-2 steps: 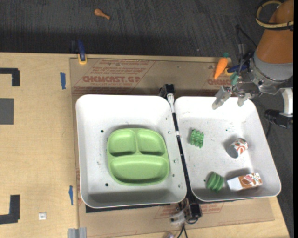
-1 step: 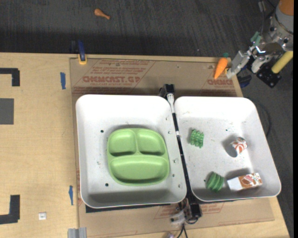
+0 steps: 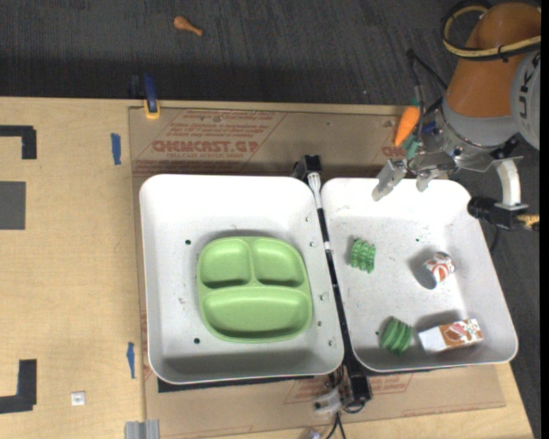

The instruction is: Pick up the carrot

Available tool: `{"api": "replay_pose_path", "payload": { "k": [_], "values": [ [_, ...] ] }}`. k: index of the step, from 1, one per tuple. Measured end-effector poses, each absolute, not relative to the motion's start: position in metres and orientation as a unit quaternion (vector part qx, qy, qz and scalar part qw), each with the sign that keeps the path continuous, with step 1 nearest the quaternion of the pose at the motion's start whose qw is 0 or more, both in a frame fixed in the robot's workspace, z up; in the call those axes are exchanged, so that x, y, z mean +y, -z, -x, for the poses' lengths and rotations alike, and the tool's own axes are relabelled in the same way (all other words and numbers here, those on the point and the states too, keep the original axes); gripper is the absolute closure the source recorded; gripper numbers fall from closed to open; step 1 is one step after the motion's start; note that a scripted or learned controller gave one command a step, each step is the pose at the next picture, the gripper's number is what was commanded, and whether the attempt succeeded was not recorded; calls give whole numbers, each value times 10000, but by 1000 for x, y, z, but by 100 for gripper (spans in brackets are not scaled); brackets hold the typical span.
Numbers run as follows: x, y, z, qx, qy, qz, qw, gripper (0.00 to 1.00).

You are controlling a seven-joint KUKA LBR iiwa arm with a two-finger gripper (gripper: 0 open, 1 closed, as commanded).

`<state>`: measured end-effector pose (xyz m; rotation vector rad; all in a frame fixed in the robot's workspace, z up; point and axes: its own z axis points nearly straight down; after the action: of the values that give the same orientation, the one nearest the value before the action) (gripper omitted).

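Note:
The carrot (image 3: 406,126) is a small orange piece with a green tip. It shows just past the far edge of the right bin (image 3: 480,249), close beside the arm's wrist. My gripper (image 3: 402,183) hangs over the far left corner of that bin. Its two fingers (image 3: 383,185) are spread apart and point down and left, and nothing sits between them. The carrot lies above the fingertips in the view, not between them. I cannot tell whether it rests on the bench or touches the gripper's body.
The right bin holds a green ridged piece (image 3: 363,255), a second green ridged piece (image 3: 395,334), a red-and-white can (image 3: 436,268) and a red-and-white carton (image 3: 453,334). A green divided plate (image 3: 253,287) lies in the left bin (image 3: 163,257). A small orange object (image 3: 187,26) lies on the dark floor beyond.

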<state>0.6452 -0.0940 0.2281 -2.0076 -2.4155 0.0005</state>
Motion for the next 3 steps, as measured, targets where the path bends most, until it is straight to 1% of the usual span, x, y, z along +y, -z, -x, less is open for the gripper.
{"api": "replay_pose_path", "payload": {
  "k": [1,2,3],
  "values": [
    [-52,-185,-597,-8013,-1,5983,5,0],
    [39,-185,-559,-7896,-2,6136,9,0],
    [-116,-229,-479,-7249,-3,6889,5,0]
  ]
}}
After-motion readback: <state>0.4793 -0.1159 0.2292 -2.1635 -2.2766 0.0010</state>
